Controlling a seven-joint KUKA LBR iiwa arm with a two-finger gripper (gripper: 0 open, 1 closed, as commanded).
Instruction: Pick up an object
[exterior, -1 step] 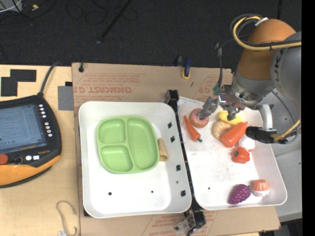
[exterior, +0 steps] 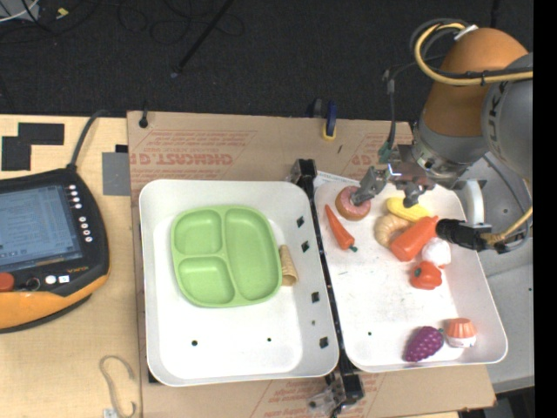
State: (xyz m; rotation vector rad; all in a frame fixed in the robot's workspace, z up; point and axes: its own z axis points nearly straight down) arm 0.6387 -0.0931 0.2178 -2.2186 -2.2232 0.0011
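My gripper (exterior: 393, 187) hangs over the far part of the right bin (exterior: 487, 320), its fingers spread and nothing between them. One fingertip (exterior: 371, 185) is just above a pink donut (exterior: 352, 203). The other is over a yellow banana (exterior: 406, 207). Close by lie a red chili pepper (exterior: 338, 227), a tan potato-like piece (exterior: 388, 227), an orange carrot (exterior: 413, 238), a small white item (exterior: 438, 252) and a red pepper (exterior: 426, 275). Purple grapes (exterior: 423, 344) and a pink-and-white piece (exterior: 459, 331) sit at the near right corner.
The left bin (exterior: 165, 338) holds a green divided plate (exterior: 224, 255) with a tan piece (exterior: 288, 266) at its right edge. A black divider (exterior: 315, 259) runs between the bins. A teach pendant (exterior: 43, 242) lies on the bench at the left.
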